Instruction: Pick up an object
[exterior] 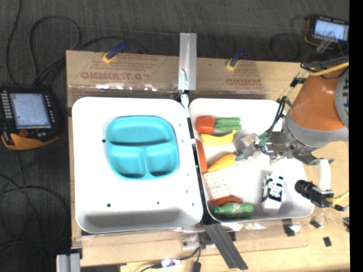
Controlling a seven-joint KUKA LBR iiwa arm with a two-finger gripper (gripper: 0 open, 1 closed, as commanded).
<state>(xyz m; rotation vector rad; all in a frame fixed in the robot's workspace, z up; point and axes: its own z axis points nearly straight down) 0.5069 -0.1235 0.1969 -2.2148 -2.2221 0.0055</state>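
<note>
Gripper [245,144], finger state not discernible, hovers mid right bin [258,109]. Yellow banana [218,139] lies just beside it toward the bin's left wall, long axis pointing at the gripper.

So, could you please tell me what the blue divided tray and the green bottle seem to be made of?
Blue divided tray: probably moulded plastic, matte with a soft sheen; its colour is uniform and its compartment edges rounded. Green bottle: likely glossy plastic, judging by small highlights, though it is too small to be sure.
</note>
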